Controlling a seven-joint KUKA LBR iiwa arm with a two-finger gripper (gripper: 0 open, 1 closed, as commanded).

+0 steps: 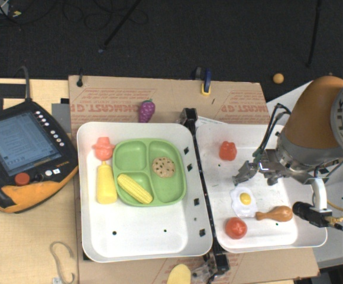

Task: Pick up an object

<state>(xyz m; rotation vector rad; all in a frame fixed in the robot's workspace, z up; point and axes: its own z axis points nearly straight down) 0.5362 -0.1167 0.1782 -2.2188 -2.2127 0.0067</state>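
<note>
Overhead, the grey arm with its orange band reaches in from the right, and its two-finger gripper [246, 173] hangs low over the right shallow white bin [304, 238], just above the white-and-yellow plastic fried egg [243, 200]. Whether its fingers are spread or pressed together cannot be told from this slant, and nothing shows between them. Taking the fried egg as the landmark: a brown plastic chicken drumstick [275, 214] lies just to its right and slightly nearer the camera; a round red plastic tomato [236, 228] sits just in front of it, near the bin's front wall; a red plastic pepper [227, 151] stands behind it, well apart, toward the bin's back. Farther left of the egg, across the divider, the left white bin [137, 241] bears a green three-part plastic plate [176, 188], with a chocolate-chip cookie [164, 167] in its rear right compartment and a yellow corn cob [135, 189] in its front one. A yellow plastic bottle [105, 183] and a pink toy [103, 148] lie beside the plate's left edge.
</note>
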